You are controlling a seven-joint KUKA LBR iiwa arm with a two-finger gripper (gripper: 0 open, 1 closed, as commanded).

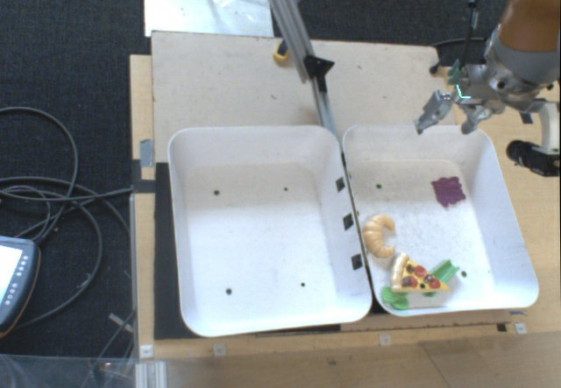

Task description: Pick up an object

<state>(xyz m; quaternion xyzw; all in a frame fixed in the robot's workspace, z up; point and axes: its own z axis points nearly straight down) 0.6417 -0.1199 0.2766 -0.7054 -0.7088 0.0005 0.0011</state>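
Dark carpet surrounds the pale wooden desk (pixel 228 80), where two shallow white plastic bins sit side by side. Up at the right bin's (pixel 508 202) far rim hovers the grey two-finger end effector (pixel 451 117), fingers spread apart and gripping nothing. Down inside that bin, a flat purple toy piece (pixel 449 191) lies near the middle, a tan curled croissant (pixel 379 235) rests by the left wall, and a toy pizza slice (pixel 416 276) sits at the near edge, overlapping a green leafy piece (pixel 445 271). Beside it lies the left bin (pixel 188 229).

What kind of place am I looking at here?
Probably a robotics lab test bench: a grey arm's two-finger gripper hangs open above two shallow white plastic bins, one holding toy food like a plastic pizza slice.
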